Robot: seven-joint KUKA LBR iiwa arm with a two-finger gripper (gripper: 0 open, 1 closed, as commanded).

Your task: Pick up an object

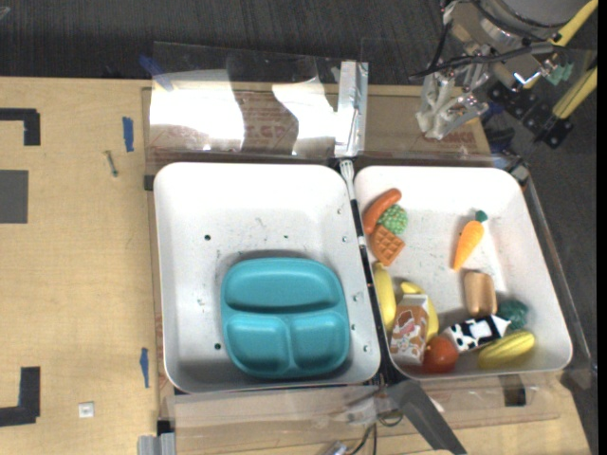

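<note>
Pale plywood worktop (66, 282), marked with black tape corners, carrying two shallow white bins side by side under dark carpet at the top of the view. Left white bin (180, 216): one teal plastic tray with three compartments (283, 318), lying flat toward the near edge. Right white bin (531, 254): a scatter of toy food. Along its left wall, an orange-red sausage piece (381, 203), a green bumpy cluster (395, 220) just beside it, and an orange waffle-textured piece (387, 245) touching below. Toward the middle, an orange carrot with a green top (469, 239), tilted and apart from the rest. Near the front edge, a yellow banana (384, 294), a small printed carton (410, 330), a red tomato (440, 353), a black-and-white cow-patterned block (478, 331), a second yellow banana (506, 348), a tan cylindrical piece (479, 291) and a dark green item (515, 311), all crowded together. Grey arm with orange band enters at upper right; its metal gripper (444, 114) hangs above the back rim of the right bin, clear of every object. Whether the jaws are released or clenched cannot be told.
</note>
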